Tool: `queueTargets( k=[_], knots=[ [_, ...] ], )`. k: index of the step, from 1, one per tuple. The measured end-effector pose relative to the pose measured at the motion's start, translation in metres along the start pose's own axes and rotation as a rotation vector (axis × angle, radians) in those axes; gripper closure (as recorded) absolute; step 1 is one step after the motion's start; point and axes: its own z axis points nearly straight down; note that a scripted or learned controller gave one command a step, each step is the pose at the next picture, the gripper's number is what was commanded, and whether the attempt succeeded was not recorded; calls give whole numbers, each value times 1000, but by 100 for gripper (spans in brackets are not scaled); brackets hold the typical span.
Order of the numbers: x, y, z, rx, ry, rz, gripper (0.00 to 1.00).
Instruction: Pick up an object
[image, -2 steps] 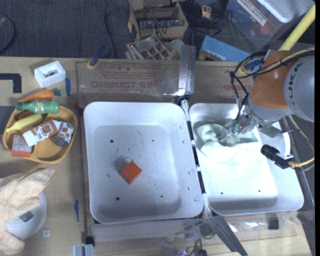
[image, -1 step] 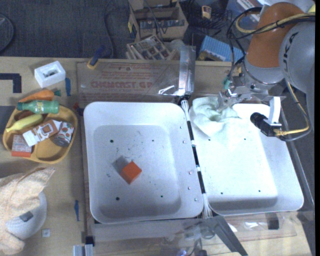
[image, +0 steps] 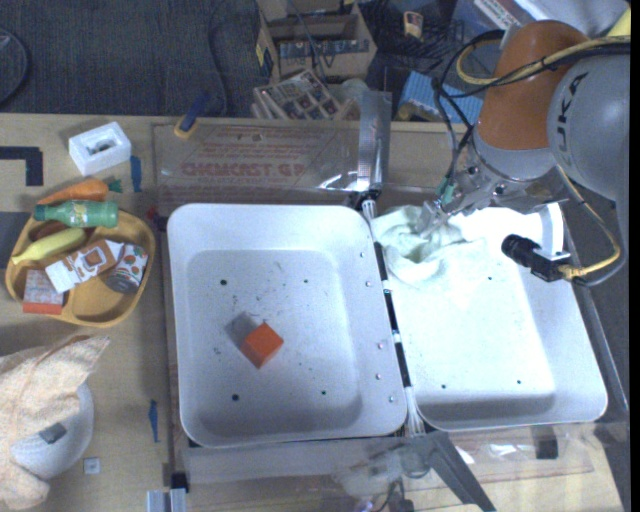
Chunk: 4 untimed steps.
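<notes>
Fingers: can't tell their state, the tip is lost in glare and clutter. Gripper (image: 440, 212) sits low over the far-left corner of the right bin (image: 520, 360), at or just above a pale, crumpled object (image: 415, 248) lying there; contact unclear. Arm (image: 560, 90) comes in from the upper right, orange band above the wrist, cables looping around it. Left bin (image: 200, 250) holds an orange block (image: 264, 345) near its middle, with a small grey piece (image: 241, 327) touching its far-left side. On the bench (image: 150, 330) left of the bins: a yellow bowl (image: 95, 310) of toy food, a small white box (image: 100, 147) beyond it, a cloth (image: 40, 400) nearer the camera.
</notes>
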Motion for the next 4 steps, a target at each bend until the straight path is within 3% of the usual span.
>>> queueTargets(
  k=[1,2,3,4],
  knots=[
    [41,24,-14,-4,-2,242,100],
    [42,24,-14,-4,-2,241,0],
    [-17,0,1,-1,-1,266,0],
    [-34,-17,91,-6,-3,203,0]
  ],
)
